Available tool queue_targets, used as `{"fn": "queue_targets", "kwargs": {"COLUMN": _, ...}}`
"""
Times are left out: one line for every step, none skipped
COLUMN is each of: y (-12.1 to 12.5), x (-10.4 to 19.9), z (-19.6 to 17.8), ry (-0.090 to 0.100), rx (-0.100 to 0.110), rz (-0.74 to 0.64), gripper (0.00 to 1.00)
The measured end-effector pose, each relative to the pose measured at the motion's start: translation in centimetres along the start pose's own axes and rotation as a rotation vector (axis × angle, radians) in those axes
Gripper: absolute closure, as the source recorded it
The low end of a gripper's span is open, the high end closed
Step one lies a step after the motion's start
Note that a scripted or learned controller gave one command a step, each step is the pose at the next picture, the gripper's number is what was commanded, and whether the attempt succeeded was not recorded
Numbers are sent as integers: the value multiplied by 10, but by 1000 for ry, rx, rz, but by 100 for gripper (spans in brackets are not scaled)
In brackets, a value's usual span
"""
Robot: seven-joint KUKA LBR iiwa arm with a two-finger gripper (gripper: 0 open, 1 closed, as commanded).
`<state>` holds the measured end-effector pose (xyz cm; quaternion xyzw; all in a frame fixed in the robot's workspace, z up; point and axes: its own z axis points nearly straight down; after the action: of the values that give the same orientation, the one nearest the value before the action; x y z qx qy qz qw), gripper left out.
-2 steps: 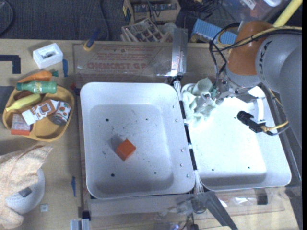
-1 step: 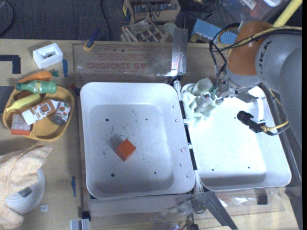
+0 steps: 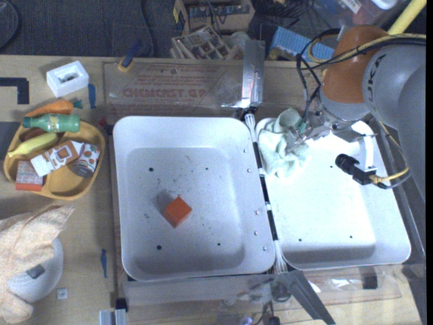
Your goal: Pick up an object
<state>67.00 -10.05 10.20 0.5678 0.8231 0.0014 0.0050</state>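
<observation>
An orange cube (image 3: 178, 211) lies in the left bin (image 3: 135, 147), left of its middle, with nothing near it. In the right bin (image 3: 352, 242) a crumpled white cloth (image 3: 279, 153) is bunched against the back left corner. My gripper (image 3: 298, 133) reaches down from the right onto the upper part of that cloth. Its tips are buried in the white folds, so the cloth hides how they stand. The grey arm with its orange band (image 3: 355, 59) stands over the bin's back right.
A yellow bowl (image 3: 61, 185) with toy food sits on the bench at the far left. A beige cloth (image 3: 27, 249) lies below it. A black cable connector (image 3: 355, 166) hangs over the right bin. A clear plastic sheet (image 3: 176, 87) lies behind the left bin.
</observation>
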Motion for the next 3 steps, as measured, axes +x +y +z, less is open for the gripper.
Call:
{"fn": "queue_targets", "kwargs": {"y": 0, "x": 0, "z": 0, "ry": 0, "rx": 1, "rz": 0, "gripper": 0}}
{"fn": "queue_targets", "kwargs": {"y": -2, "x": -2, "z": 10, "ry": 3, "rx": 3, "rz": 51, "gripper": 0}}
{"fn": "queue_targets", "kwargs": {"y": -1, "x": -2, "z": 0, "ry": 4, "rx": 0, "rz": 51, "gripper": 100}}
